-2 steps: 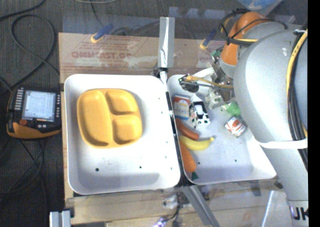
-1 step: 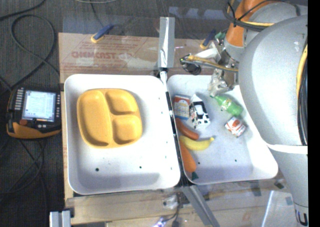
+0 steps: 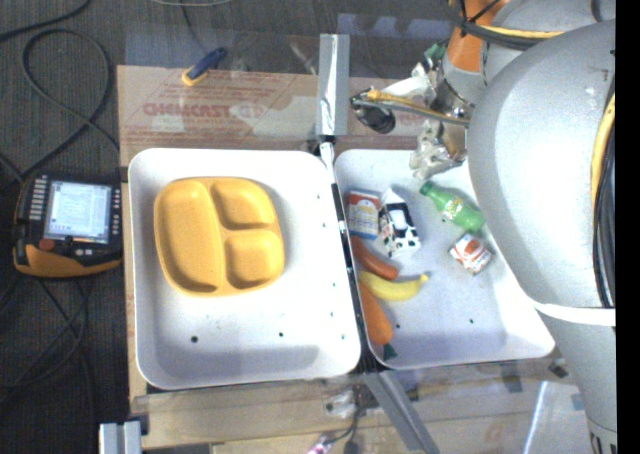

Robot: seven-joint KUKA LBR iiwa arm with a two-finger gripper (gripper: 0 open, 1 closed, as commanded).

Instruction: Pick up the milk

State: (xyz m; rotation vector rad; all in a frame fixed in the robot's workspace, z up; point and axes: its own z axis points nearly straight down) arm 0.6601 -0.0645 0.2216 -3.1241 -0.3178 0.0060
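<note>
Gripper (image 3: 432,154) hanging at the right white bin's (image 3: 500,327) twelve o'clock rim, finger spacing impossible to tell; grey arm (image 3: 545,142) hiding the bin's three o'clock side. Small black-and-white milk carton (image 3: 401,229) lying at the gripper's seven o'clock, untouched.

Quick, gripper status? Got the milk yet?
Gripper: over the right bin's far edge, nothing seen between its fingers; open or shut cannot be told. Milk lies in the bin, apart from it.
</note>
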